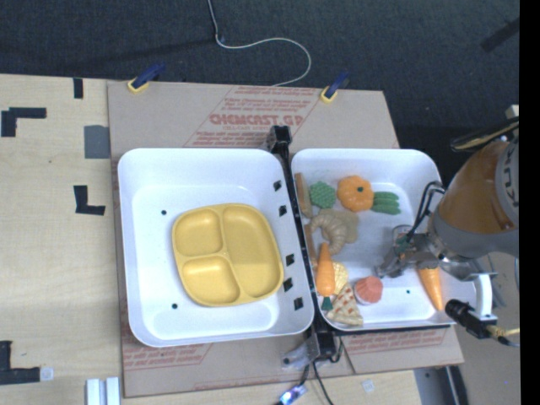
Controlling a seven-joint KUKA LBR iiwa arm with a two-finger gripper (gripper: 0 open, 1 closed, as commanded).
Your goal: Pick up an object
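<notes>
A light wooden bench (51,251) with black tape marks on it carries a brown cardboard sheet printed in red (245,116), held at its far edge by two blue-and-yellow clamps (145,76). A thin white cable (270,45) loops over the dark floor beyond it.

On the cardboard stand two shallow white bins side by side, touching along a black clipped seam. The left white bin (139,226) holds one thing — a yellow plastic plate with three compartments (226,253), lying flat near its middle.

The right white bin (388,165) holds the toy food. Along its left wall a slim orange toy carrot (324,270) lies lengthwise, with a tan lumpy ginger-root shape (333,229) just beside it and a dark green leafy piece (321,195) farther back. Near the front left corner sits a checked yellow-and-brown wedge like a pizza slice (344,304), and next to it a round red slice with a pale rim (368,290). At the back a small orange toy pumpkin (355,192) stands beside a green bean-like pod (386,202).

The dark two-finger claw (396,260) is down inside the right bin, over bare floor between the red slice and the right wall — whether its fingers are apart or together I cannot tell. A second orange carrot-like cone (431,287) lies just right of it, by the bin's right rim. The grey arm with its orange band (477,201) reaches in from the right.
</notes>
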